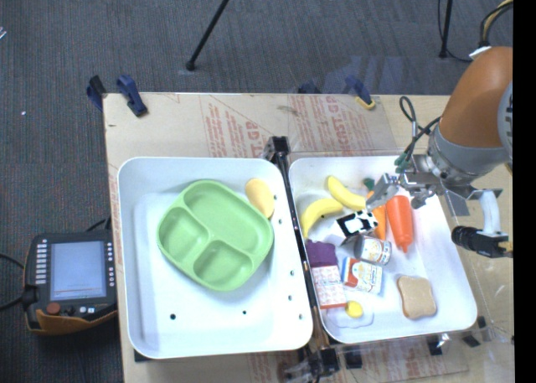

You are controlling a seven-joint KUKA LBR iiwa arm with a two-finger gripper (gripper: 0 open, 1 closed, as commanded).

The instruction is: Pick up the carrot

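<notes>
Lying in the right bin (456, 289), near its far-right corner, the carrot (401, 221) points its thick top toward the far rim and its tapered tip toward the near rim, a little slanted. The gripper (400, 191) sits directly over the carrot's far end; whether its fingers are spread or pressed together cannot be told from the camera view, and nothing confirms the carrot is between them. Judgement on handling: the carrot looks like a moulded plastic toy, so probably light, stiff and smooth, liable to roll or squirt out of a pinch made on the taper. Best hold is likely across the thick upper half, fingers closing on its two long sides, where the section is widest and most even. Crowding matters: a small can (373, 251) lies just beside the carrot's tip, and a black-and-white tag (358, 223) sits just beside its left flank, with two bananas (328, 204) beyond toward the divider. A bread slice (416, 296) rests near the near-right corner. Writing: the can and a flat red-and-white packet (365, 275) carry printed labels, too small to read. Large red lettering on the cardboard worktop (251, 126) behind the bins runs upside down and is not legible enough to transcribe.
</notes>
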